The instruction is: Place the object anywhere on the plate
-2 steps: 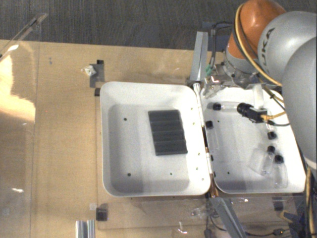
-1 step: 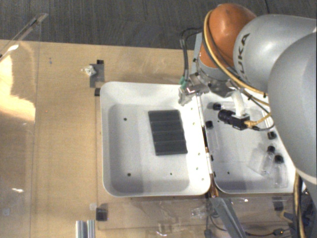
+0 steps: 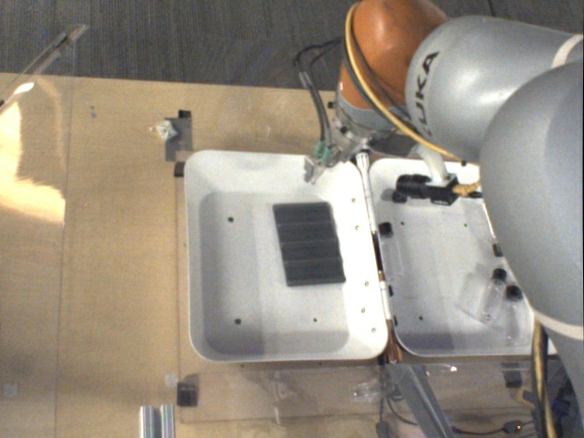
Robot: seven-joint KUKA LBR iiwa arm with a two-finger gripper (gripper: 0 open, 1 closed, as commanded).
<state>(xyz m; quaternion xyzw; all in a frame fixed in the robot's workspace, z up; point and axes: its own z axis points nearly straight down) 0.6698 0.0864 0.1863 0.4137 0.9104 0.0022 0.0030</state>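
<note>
gripper [image 3: 315, 164] over left bin's back rim; dark ridged plate [image 3: 309, 243] just below

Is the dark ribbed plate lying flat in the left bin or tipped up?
Flat: the dark ribbed plate lies on the left bin floor, its whole top showing.

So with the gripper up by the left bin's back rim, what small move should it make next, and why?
Probably a short move forward and left, toward the dark ridged plate. The gripper sits above the left bin's far rim, short of the plate, which lies flat mid-bin. I can't tell whether it carries anything, so centring over the plate before lowering seems safest.
</note>
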